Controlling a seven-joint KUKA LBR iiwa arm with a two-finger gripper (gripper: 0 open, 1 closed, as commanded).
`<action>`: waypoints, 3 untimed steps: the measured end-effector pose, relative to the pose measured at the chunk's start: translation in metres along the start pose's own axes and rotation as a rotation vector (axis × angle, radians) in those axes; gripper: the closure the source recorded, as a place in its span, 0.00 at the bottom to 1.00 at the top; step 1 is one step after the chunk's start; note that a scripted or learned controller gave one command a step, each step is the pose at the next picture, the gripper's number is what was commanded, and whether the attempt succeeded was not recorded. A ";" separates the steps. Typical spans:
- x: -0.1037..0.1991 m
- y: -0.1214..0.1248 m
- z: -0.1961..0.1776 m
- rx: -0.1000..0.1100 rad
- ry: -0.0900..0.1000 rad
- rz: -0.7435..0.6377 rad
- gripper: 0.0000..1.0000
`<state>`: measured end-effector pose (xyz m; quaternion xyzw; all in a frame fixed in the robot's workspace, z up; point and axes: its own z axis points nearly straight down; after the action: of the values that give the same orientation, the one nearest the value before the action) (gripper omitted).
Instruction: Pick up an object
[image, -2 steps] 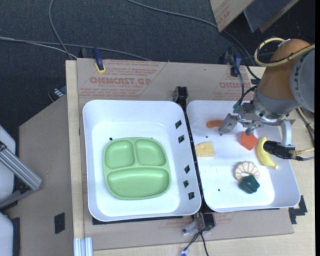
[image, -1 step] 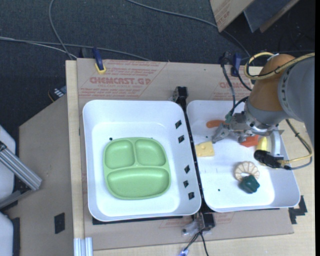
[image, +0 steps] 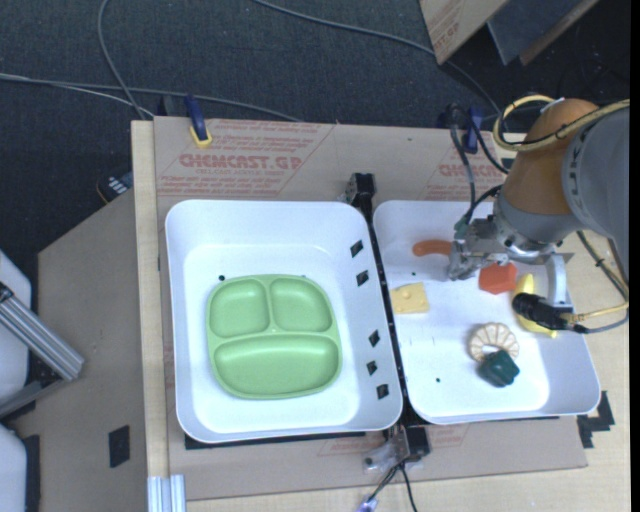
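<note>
**Gripper low in the right bin, among small objects**

The table (image: 250, 160) carries two white bins side by side. The left bin (image: 190, 240) lies well apart from the gripper, on its far left side, and it holds a green divided plate (image: 272, 335). The right bin (image: 450, 385) is the one where the gripper is. The grey arm (image: 600, 170), with its orange band, reaches in from the right and points down into this bin.

The gripper (image: 460, 265) is low over the upper part of the right bin. Whether it is spread or pressed together cannot be told from this view, and no object is seen held in it.

The objects to pick all lie in the right bin. An orange block (image: 497, 278) lies just to the right of the gripper. An orange-red long piece (image: 432, 248) lies just to its left. A yellow block (image: 409, 298) lies near it, below and to the left. A beige ribbed piece (image: 493, 340) lies below the gripper, touching a dark green piece (image: 499, 371) further below.
</note>
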<state>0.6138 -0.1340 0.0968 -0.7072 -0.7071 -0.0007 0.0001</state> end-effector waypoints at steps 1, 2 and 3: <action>-0.009 -0.003 -0.052 -0.005 -0.003 0.000 1.00; -0.010 -0.007 -0.098 -0.006 -0.002 -0.001 1.00; -0.012 -0.005 -0.142 -0.006 -0.002 -0.001 1.00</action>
<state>0.6089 -0.1465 0.2388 -0.7068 -0.7074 -0.0019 -0.0029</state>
